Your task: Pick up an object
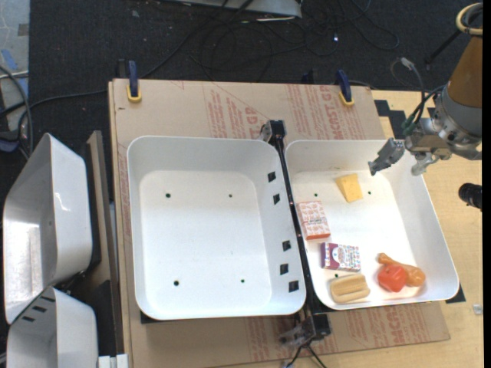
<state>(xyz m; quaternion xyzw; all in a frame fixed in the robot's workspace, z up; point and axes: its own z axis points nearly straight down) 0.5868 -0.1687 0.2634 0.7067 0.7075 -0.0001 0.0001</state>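
gripper (400,159) above right bin's (430,228) far edge, yellow block (350,188) nearby

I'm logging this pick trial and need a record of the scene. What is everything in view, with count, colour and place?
Yellow block: 1, pale yellow, far part of the right bin.
Small carton: 1, white with red print, right bin near the divider.
Purple packet: 1, purple and white, middle of the right bin.
Bread roll: 1, tan, near edge of the right bin.
Red and orange toy: 1, near right corner of the right bin.
Right bin: 1, white, on the bench.
Left bin: 1, white, beside the right bin.
Cardboard sheet: 1, brown, under both bins.
Clamps: 2, blue and yellow, far edge of the sheet.
Spare bins: 2, white, at the left.
Gripper: 1, grey, over the right bin's far right corner.
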